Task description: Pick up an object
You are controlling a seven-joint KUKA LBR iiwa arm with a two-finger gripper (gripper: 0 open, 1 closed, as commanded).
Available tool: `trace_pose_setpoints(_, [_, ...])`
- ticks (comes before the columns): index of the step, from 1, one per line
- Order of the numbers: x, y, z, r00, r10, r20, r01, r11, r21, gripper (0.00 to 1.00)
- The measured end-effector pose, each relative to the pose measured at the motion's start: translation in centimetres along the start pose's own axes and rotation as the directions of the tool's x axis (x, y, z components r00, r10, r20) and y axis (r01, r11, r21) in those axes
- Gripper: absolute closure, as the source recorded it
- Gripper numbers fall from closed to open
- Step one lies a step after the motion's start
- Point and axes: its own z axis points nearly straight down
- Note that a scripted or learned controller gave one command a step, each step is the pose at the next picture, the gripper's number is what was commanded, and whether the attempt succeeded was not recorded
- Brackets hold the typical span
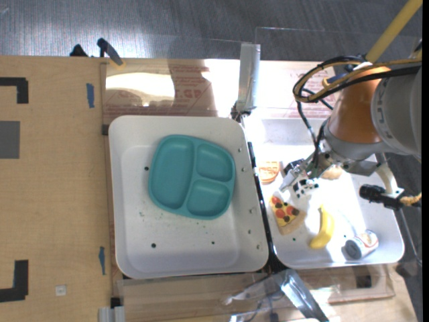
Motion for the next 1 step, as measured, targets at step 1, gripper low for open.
trace_pose_setpoints(1, [-0.23, 0.18, -1.30, 1.000, -0.001, 0.008, 0.001, 1.000, -0.005, 1.00])
